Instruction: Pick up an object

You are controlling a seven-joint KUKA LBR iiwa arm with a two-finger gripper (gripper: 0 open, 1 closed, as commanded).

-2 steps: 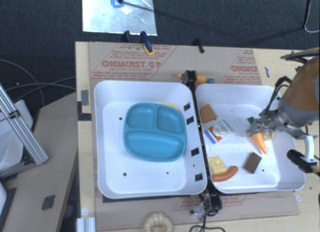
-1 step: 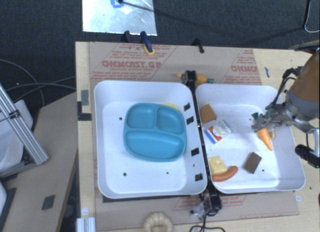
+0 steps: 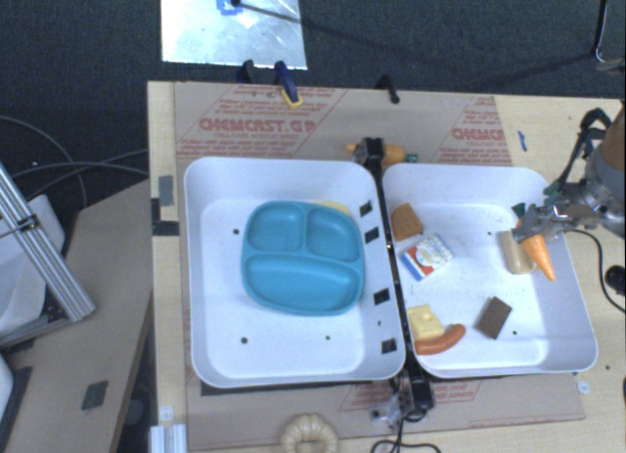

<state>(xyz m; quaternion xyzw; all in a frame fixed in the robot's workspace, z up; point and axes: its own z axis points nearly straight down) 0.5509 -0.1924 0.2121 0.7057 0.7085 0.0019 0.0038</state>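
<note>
The pincer (image 3: 548, 218) stands at the far-right rim of the right bin (image 3: 460, 363), reached in from the right side of the bench (image 3: 196, 113). Directly beneath and touching its tips is an orange carrot (image 3: 540, 253), its thick end up at the tips and its point trailing toward the near edge. Whether the carrot sits between the tips or merely beside them cannot be told at this slant, and the opening of the pincer likewise cannot be told.

Just to the pincer's left, against the carrot, lies a pale tan piece (image 3: 514, 252). Its closeness is a risk, in my judgement: a closing stroke could catch both or push one aside.

Further left of the pincer, well apart, are a red-white-blue packet (image 3: 426, 256), a brown bread-like piece (image 3: 406, 219), a dark brown block (image 3: 493, 317), a yellow cheese wedge (image 3: 424, 321) and a red sausage (image 3: 439, 340). Beyond the divider, the left bin (image 3: 210, 343) carries a blue sectioned plate (image 3: 301, 257).

Judged stage: at or about the grasp on the carrot; no lift is evident, as the carrot appears to rest on the bin floor near the wall.
</note>
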